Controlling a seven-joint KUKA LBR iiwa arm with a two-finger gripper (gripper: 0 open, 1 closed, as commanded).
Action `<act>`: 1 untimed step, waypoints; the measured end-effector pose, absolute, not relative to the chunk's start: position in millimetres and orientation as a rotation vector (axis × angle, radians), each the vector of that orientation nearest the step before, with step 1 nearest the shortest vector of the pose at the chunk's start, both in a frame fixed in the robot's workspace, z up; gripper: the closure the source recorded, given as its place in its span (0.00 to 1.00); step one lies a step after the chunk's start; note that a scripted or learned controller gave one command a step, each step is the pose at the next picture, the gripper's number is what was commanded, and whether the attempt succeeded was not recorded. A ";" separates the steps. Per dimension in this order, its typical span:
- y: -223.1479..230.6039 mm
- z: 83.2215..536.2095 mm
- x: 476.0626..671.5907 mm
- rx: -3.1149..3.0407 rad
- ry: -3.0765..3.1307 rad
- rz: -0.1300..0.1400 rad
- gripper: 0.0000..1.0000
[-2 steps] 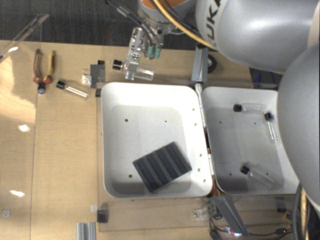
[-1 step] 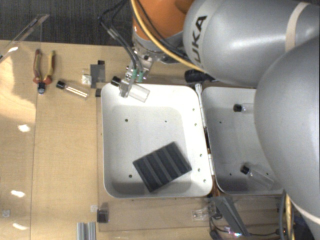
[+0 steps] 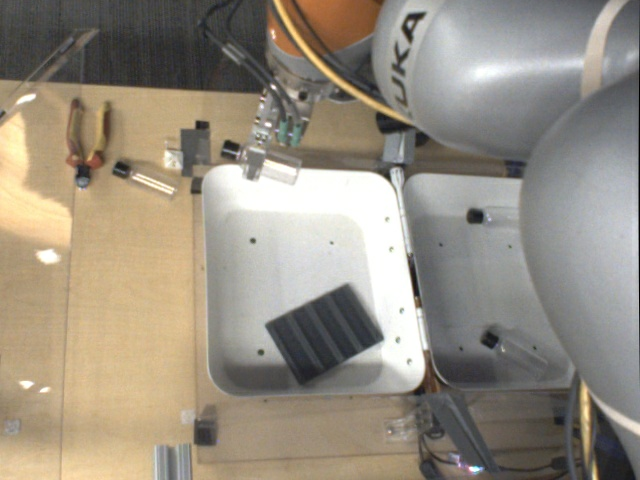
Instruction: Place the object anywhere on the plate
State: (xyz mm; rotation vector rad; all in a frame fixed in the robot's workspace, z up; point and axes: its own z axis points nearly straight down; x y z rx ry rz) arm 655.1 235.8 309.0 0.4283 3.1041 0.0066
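A black ridged plate (image 3: 325, 333) lies tilted on the floor of the left bin (image 3: 225, 298), toward its near side. My gripper (image 3: 264, 160) hangs from the arm over the far left corner of that bin, well away from the plate. A clear vial with a black cap (image 3: 278, 167) sits crosswise at its fingertips, above the bin's rim, and the fingers are shut on it.
The right bin (image 3: 440, 268) holds a clear vial (image 3: 515, 348) near its front and a small dark piece (image 3: 476, 215) farther back. On the bench to the left lie red-handled pliers (image 3: 86, 140), another clear vial (image 3: 148, 178) and a black bracket (image 3: 195, 146).
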 end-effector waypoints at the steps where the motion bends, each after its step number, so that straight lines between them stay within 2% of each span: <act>1: 235.4 229.9 658.5 1.057 2.956 0.003 1.00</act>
